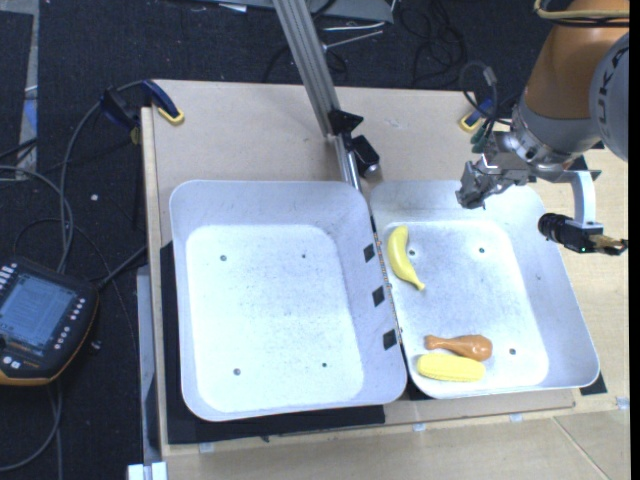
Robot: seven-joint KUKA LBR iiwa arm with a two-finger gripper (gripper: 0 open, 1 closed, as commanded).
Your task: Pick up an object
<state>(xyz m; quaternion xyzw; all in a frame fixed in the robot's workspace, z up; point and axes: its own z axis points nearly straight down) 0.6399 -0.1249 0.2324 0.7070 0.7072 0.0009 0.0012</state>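
- Presently the pincer (476,194) hovers over the right bin's (560,298) far rim, nothing held (finger state: cannot tell).
- Banana (401,256), drumstick (462,345), and corn (450,368) lie loose for picking.

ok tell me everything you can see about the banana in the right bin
The banana is bright yellow, smooth and glossy like a plastic toy, with a gentle curve. It lies flat on the floor of the right bin, close to the bin's left wall, running from the upper left toward the lower right, its narrower tip pointing toward the bin's middle. Nothing touches it: the drumstick and the yellow piece lie apart nearer the front edge, and the gripper is over the bin's far edge.
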